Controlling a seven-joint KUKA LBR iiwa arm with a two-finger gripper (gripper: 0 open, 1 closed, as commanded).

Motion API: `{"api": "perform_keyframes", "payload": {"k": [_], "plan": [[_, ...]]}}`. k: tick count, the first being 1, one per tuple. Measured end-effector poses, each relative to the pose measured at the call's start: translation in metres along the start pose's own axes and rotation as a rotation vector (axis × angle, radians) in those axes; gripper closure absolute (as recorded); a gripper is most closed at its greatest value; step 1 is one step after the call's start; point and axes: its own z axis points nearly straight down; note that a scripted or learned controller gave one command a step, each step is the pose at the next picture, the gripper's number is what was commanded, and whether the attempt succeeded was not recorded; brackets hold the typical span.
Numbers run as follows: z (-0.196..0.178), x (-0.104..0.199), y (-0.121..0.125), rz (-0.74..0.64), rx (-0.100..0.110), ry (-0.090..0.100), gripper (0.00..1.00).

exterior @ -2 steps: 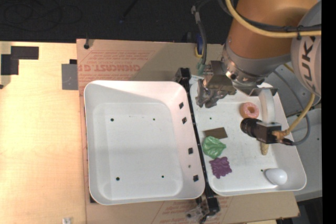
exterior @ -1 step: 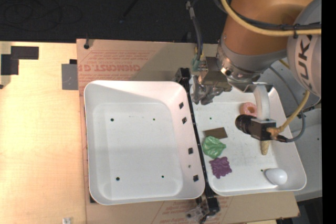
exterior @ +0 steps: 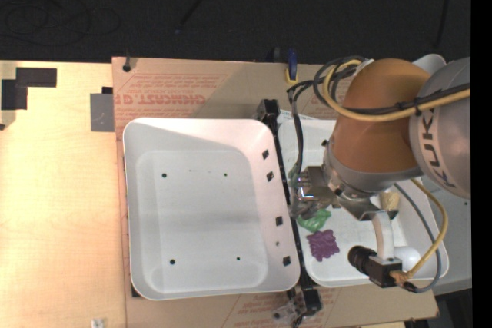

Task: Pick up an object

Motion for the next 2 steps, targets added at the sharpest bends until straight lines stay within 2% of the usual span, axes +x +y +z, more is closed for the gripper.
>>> {"api": "perform_keyframes", "payload": {"k": [1,2], "plan": [[-0.051,0.028,0.017,-0.008,-0.020,0.003,1.00],[-0.107,0.033,0.009,-0.007,-0.022,0.003,1.00]]}}
